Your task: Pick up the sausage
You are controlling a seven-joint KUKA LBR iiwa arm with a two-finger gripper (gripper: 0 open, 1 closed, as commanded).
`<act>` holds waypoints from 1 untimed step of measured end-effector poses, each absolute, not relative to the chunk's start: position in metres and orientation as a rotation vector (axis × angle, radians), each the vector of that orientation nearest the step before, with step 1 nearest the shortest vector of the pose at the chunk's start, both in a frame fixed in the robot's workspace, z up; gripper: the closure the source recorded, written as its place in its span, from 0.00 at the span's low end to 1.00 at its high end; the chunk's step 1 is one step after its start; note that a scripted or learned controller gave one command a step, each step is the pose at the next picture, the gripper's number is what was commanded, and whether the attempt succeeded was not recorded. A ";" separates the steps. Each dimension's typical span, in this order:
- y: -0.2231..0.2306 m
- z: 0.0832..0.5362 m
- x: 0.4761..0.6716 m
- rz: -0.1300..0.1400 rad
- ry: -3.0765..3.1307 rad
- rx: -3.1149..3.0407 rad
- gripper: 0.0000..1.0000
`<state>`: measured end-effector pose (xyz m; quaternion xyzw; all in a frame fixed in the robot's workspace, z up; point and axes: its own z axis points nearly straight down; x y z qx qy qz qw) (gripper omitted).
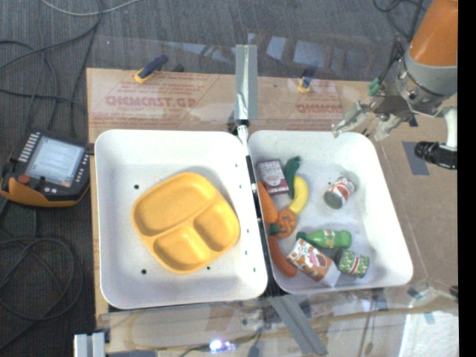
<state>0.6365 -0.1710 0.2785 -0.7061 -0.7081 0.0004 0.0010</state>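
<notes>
Yellow plastic plate with three compartments sits in the white left bin. It's nothing to do with the job, just the first thing you hit going from the left.

Over the divider, the white right bin has all the toy food. The reddish-brown sausage is what I take to be the target: a short stubby link in the lower left part of that bin, tucked close to the bin's left wall. Its long axis runs from upper left to lower right, roughly along that wall. The long orange carrot lies just above it, and the red-and-white printed carton sits right beside its lower end, so it's pretty boxed in.

The two-finger gripper is way off at the upper right, hovering over the back corner of the right bin. The fingers look spread apart to me, with nothing between them and nothing touching them.

So the sausage lies down and to the left of the gripper, diagonally across the whole bin. My guess is the arm has to cross the bin and close across the short width of the link, and with that wall and carton so near, there's not much room for the fingers.
</notes>
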 end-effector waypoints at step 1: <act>-0.138 0.160 0.572 0.002 -2.308 -2.126 0.00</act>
